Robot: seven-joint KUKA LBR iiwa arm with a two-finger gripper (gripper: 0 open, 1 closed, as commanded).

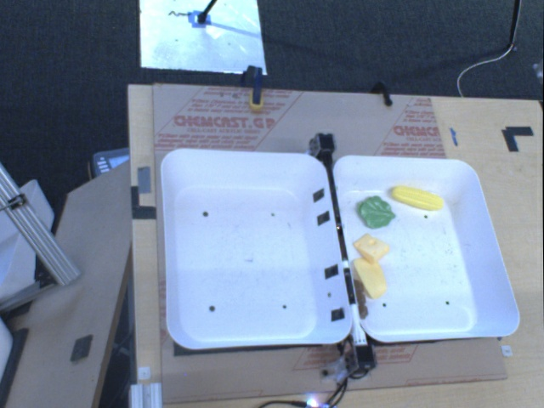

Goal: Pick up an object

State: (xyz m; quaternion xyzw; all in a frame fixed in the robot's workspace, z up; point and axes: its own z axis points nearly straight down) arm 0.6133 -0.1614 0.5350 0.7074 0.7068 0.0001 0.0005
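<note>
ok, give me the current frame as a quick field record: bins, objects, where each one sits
left bin: white, shallow
right bin: white, shallow, holds four items
yellow corn-like piece: upper part of right bin
green piece: just left of the corn-like piece
pale yellow block: below the green piece, near the divider
yellow oval piece: right below the block, touching or nearly so

Even overhead light; soft, slightly grainy

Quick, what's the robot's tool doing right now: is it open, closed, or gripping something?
Tool: cannot be told.
The green piece and the long yellow piece lie in the right bin.
</note>
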